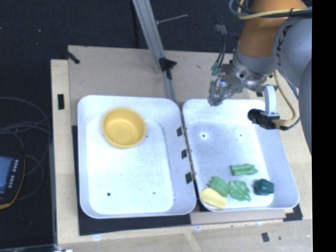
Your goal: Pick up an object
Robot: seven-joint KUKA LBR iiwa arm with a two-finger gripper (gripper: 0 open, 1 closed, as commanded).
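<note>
My gripper [216, 96] hangs over the far left corner of the right bin [231, 135], well away from the objects, with nothing seen between its fingers. Near that bin's front edge lie several small items: a light green piece [243, 169], a green leafy piece [218, 185], another green piece [239, 190], a dark green pepper [263, 186] and a yellow lemon-like piece [212, 198]. A yellow bowl [124, 127] sits in the far part of the left bin [131, 182].
A grey metal pole [152, 35] slants up from between the bins at the back. A black cable connector [260, 117] hangs beside the arm over the right bin's far right. A handheld pendant [9, 178] lies off the bench at left.
</note>
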